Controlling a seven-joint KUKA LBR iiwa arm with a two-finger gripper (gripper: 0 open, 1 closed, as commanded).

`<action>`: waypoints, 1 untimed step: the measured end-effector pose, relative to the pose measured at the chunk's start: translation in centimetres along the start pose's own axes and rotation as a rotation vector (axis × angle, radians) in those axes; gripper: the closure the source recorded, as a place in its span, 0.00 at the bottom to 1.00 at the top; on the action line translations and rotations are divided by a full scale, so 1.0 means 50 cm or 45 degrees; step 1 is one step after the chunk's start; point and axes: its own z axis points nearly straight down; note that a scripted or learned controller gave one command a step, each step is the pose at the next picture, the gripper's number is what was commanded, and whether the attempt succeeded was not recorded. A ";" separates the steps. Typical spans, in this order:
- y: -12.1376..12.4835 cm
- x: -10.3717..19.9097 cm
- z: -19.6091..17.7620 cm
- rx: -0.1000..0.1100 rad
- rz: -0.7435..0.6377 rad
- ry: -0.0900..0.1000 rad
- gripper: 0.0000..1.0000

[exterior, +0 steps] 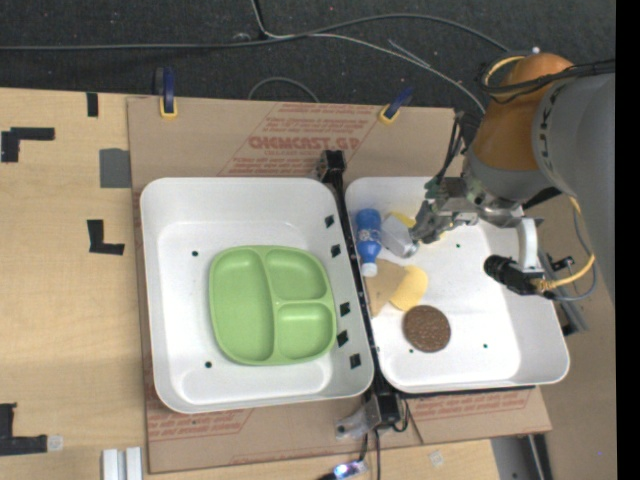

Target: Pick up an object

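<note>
2 white bins sit side by side under the fixed camera, and my arm point(540, 118) comes in from the right over the right bin point(520, 363). The left bin point(170, 268) carries a green divided plate point(270, 303), well apart from me, so I judge it no candidate for this pick.

My claw point(425, 226) hangs low over the upper left part of the right bin. Whether it is apart or together I cannot tell; the wrist body covers it from this slant, and nothing can be seen clamped in it.

The nearest thing is a blue bottle with a white cap point(367, 238), lying just to my left against the wall between the bins. Its long axis runs roughly up and down the view, along that wall, cap toward the near end. Something pale and clear lies between it and my claw, too blurred to name. Nearer the camera lie a yellow piece point(408, 288) and a brown round disc point(427, 328), both below my claw.

I judge the bottle the likeliest target: a short shift left, closing across its narrow width.
</note>
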 end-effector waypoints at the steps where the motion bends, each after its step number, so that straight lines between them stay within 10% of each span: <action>1: -0.008 0.005 -0.124 -0.003 0.001 -0.001 1.00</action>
